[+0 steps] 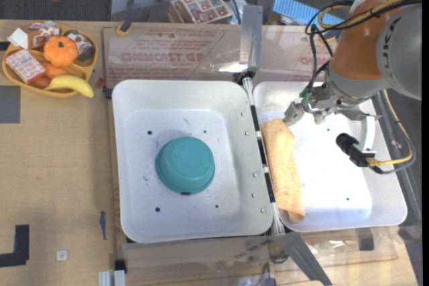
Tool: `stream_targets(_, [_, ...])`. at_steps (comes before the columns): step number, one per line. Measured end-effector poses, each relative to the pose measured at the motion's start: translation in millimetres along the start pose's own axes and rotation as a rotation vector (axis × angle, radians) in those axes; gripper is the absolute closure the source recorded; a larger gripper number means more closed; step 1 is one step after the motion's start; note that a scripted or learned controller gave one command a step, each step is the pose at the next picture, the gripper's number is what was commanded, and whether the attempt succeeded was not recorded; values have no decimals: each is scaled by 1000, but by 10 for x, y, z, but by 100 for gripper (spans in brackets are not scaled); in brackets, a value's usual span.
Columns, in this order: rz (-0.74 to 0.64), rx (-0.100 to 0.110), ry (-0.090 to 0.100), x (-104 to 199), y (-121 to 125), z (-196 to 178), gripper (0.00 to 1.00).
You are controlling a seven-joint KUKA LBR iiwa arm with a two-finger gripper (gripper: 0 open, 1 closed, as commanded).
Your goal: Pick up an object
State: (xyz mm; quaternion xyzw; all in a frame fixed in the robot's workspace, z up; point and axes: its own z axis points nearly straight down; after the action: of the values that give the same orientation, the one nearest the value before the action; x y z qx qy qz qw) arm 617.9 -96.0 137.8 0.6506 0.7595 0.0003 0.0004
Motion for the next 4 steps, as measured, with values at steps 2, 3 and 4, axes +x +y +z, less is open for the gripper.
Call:
stream_targets(2, [-62, 1, 1, 798, -651, -471, 0])
stream_targets(3, [12, 3, 2, 717, -763, -468, 0])
stream_targets(4, [96, 3, 2, 791, -965, -467, 0])
